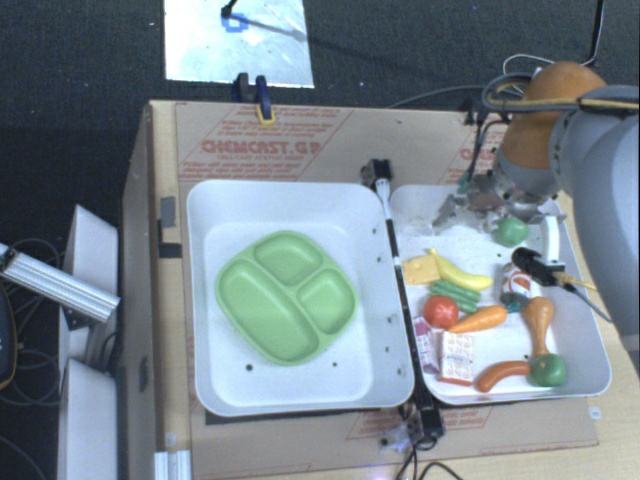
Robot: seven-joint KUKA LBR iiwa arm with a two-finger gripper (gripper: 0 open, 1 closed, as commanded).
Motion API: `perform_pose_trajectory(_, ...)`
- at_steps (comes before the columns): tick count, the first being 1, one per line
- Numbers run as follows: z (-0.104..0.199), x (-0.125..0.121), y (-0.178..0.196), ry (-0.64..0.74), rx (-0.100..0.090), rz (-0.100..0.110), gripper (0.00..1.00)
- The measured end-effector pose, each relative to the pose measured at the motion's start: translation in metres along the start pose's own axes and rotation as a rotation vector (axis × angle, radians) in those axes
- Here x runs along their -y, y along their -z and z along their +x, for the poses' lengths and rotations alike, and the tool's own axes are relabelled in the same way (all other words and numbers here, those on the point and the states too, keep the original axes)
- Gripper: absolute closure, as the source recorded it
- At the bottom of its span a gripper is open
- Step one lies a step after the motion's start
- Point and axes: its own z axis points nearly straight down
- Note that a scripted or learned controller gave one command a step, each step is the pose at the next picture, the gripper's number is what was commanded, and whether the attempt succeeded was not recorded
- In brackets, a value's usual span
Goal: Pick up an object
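The right bin (590,373) holds several toy foods. Among them are a yellow banana (462,273), a red tomato (440,311), an orange carrot (481,318), a green ball (511,231) and a green apple (548,369). My gripper (468,206) hangs low over the far end of this bin, just left of the green ball. Nothing is visibly held in it. The grey arm with its orange band (560,83) comes in from the upper right.
A green divided plate (286,294) lies in the left bin (215,218). Also in the right bin are a yellow wedge (420,268), a brown drumstick shape (538,320), an orange sausage (500,374) and red-and-white packets (452,355). A ridge (397,278) separates the bins.
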Motion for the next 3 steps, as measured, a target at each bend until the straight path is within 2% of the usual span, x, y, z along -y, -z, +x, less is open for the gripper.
perform_pose_trajectory(2,0.018,0.114,-0.001,-0.005,0.0,0.003,0.0)
perform_pose_trajectory(3,0.009,0.172,-0.001,-0.005,0.0,0.004,0.0)
